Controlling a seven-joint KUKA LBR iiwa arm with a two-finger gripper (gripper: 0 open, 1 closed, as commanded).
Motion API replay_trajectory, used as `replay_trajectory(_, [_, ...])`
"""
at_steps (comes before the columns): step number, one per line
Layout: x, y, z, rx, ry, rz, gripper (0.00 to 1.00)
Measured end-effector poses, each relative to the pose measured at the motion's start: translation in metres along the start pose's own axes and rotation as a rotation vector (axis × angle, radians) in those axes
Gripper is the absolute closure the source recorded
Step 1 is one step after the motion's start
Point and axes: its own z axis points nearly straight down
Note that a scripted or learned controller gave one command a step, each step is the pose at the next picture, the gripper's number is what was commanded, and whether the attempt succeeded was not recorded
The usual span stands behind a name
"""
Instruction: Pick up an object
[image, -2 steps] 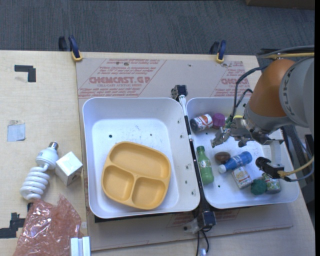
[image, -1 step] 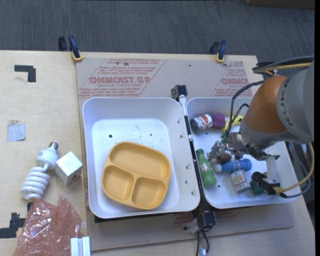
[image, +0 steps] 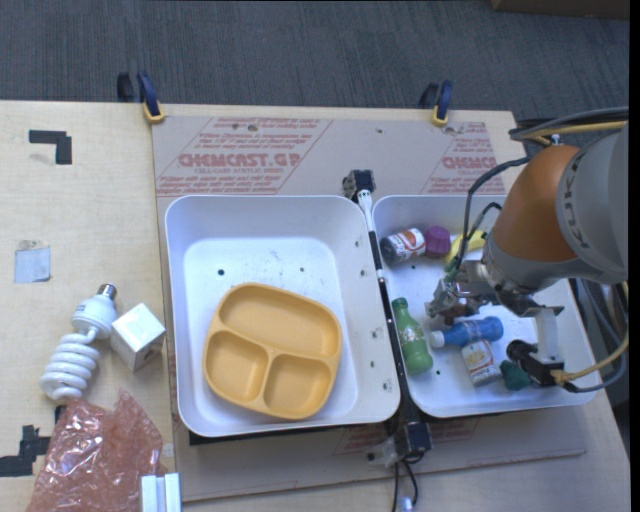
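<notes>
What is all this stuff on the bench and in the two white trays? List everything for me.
Shallow white plastic bins: 2, white, side by side, left and right.
Three-compartment plastic plate: 1, yellow-orange, left bin.
Small green bottle: 1, green, right bin, by its left wall.
Blue bottle with white cap: 1, blue, right bin, middle.
Small can: 1, red-brown and white, right bin, top.
Purple object: 1, beside the can.
Spiral light bulb: 1, white, bench left.
White cube: 1, beside the bulb.
Crinkled pink plastic bag: 1, bottom left.
Gripper: 1, metallic, over right bin.
</notes>
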Motion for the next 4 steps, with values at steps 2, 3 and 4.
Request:
replay_trajectory(2, [0.053, -0.013, -0.090, 0.002, 0.000, -0.005, 1.00])
replay_trajectory(3, [0.081, 0.002, -0.090, 0.002, 0.000, -0.005, 1.00])
replay_trajectory(4, [0.124, 0.059, -0.090, 0.003, 0.000, -0.005, 1.00])
